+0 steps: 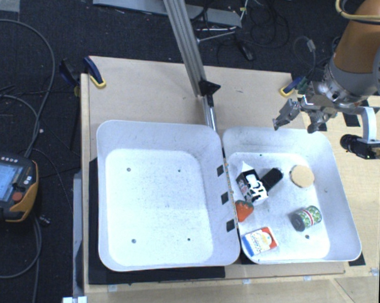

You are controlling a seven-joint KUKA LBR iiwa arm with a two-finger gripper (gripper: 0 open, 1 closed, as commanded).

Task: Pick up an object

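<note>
My gripper (298,120) hangs above the far rim of the right bin (339,185), its two fingers spread apart with nothing between them. Below it in that bin lie a black-and-white patterned object (252,187) beside a black block (272,178), a round tan disc (302,176), a small green-labelled can (306,217) on its side, an orange-red piece (244,210) and a red, white and blue packet (260,240).
The left bin (156,196) sits next to the right one, with black clips along their shared edge. A slanted metal pole (191,50) rises behind the bins. Yellow clamps (95,81) mark the bench's far corners. A teach pendant (9,187) lies at left.
</note>
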